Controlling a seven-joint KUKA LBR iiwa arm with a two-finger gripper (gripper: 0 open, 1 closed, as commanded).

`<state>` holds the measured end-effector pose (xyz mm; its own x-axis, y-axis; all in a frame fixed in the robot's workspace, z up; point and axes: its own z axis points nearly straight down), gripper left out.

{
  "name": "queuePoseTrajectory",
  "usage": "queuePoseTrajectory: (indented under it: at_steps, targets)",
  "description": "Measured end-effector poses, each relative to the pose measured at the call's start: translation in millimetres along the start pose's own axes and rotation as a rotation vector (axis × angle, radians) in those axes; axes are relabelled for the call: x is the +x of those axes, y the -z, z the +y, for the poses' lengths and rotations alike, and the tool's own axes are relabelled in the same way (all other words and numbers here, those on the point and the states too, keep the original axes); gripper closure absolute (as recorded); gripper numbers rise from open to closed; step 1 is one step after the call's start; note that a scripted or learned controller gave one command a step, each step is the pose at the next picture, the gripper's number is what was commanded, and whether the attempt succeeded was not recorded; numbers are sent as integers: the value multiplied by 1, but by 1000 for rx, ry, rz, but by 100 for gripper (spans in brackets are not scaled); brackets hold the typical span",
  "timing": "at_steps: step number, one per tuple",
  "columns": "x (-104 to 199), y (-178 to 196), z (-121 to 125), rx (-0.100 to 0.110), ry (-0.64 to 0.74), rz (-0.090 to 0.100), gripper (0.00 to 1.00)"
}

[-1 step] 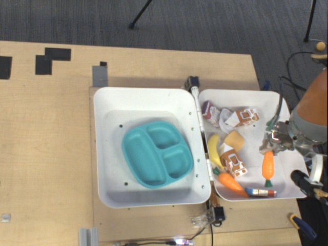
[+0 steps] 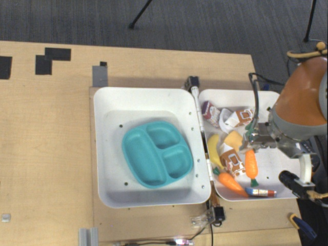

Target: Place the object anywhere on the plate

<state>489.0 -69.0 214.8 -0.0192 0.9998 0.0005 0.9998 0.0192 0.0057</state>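
At the near edge of the right bin (image 2: 287, 195) you see a marker (image 2: 259, 192) and two toy carrots (image 2: 241, 176), with a banana (image 2: 213, 151), small cartons and wrappers farther in, so whichever object you mean to move lies among them, not yet lifted. The gripper (image 2: 252, 140) hangs over that pile from the right, and you cannot tell whether it grasps anything. Farther left, the teal plate (image 2: 156, 154) sits bare in the left bin (image 2: 110, 188), so picking, carrying and placing all remain.

No readable text; print on packets (image 2: 233, 160) in right bin too small.
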Motion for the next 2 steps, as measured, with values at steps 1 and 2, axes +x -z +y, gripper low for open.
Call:
queuePoseTrajectory:
  at_steps: [1, 2]
  targets:
    - [61, 43, 16, 0, -100, 1, 100]
    - [104, 33, 83, 4, -250, 0, 100]
